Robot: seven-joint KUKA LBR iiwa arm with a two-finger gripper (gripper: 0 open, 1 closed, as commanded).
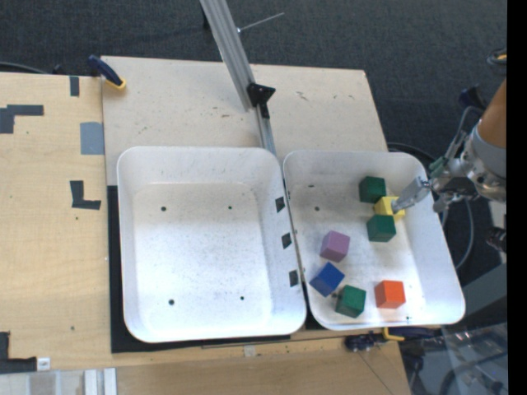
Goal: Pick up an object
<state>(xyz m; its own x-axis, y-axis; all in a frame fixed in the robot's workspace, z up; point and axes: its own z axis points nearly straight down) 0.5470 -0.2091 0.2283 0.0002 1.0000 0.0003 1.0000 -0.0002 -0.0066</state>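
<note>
**Pincer at the yellow block, lift not yet made**

The pick looked barely begun. The arm [486, 151] reached in from the right over the rim of the right bin [436, 253], and its pincer [403, 200] sat at the yellow block [383, 206], one metal finger lying against the block's right side. Whether the block sat between the fingers could not be told from this angle, nor how wide the pincer stood. The block seemed to rest on the bin floor, so by my reading the grasp and the lift both remained to be done.

The desk [49, 220] carried the two white bins side by side. The left bin [132, 245], the larger in view, held no blocks; only dark specks and a few small holes showed on its floor.

The right bin held all six blocks. Near its far right corner stood a dark green block [372, 189], the yellow block just in front of it, and another green block [380, 229] touching the yellow one from the near side, a tight cluster that could hinder a clean grip. Well apart toward the middle lay a purple block [334, 244], with a blue block [327, 279] just nearer. Along the near edge sat a third green block [351, 300] and an orange block [389, 294].
</note>
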